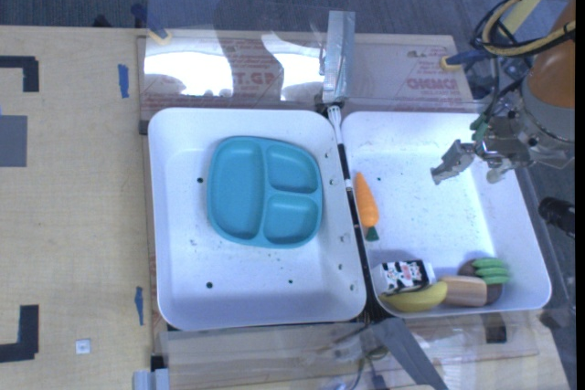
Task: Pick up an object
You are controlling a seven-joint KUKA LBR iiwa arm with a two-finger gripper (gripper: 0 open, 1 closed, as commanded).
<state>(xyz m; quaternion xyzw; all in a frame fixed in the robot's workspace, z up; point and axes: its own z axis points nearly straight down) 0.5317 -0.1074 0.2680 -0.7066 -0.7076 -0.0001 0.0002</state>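
- Camera view: a pale wooden bench (73, 224) carries two shallow white bins side by side, their inner rims meeting along a dark seam near the middle.
- The left bin (174, 288) holds a teal divided plate (265, 192) with three compartments, one large at the left and two smaller at the right; it lies flat, a little above the bin's centre, and nothing rests in it.
- The right bin (411, 142) holds all the small objects, and its floor is speckled with dark flecks.
- The arm enters from the right edge, its orange band showing at the upper right, and the gripper (454, 162) hangs over the upper right part of the right bin. Two pale fingers point down and to the left with a small gap between them, and nothing sits in that gap.
- A toy carrot (366, 202) lies along the bin's left wall, green end lowermost.
- Along the lower wall, well apart from the gripper, lie a yellow banana (419, 297), a tan block (464, 290) with a green piece (492, 269) just above it, and a small black-and-white carton (405, 273) touching the banana.
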